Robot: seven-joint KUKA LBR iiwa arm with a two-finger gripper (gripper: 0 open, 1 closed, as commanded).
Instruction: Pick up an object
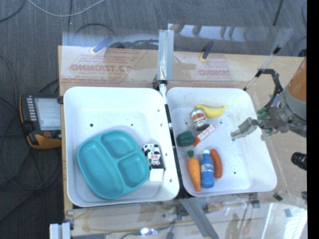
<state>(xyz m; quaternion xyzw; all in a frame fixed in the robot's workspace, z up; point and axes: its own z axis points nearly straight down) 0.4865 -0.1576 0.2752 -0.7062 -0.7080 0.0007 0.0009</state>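
The right bin (pixel 259 180) has the pickable stuff: a banana (pixel 211 110) at the back, a small jar (pixel 199 118) just in front of it, a red-and-white tube (pixel 204 134), and a dark green thing (pixel 185 138) by the divider. Nearer the front, a carrot (pixel 194 172), blue bottle (pixel 207 169) and sausage (pixel 216 163) lie side by side. The pincer (pixel 242 129) hovers over the bin's right half, away from all of them, fingers apart with nothing between them. The left bin (pixel 99 103) holds a teal divided plate (pixel 113 163) and a black-and-white toy (pixel 153 156). Both bins sit on the surface (pixel 114 68).
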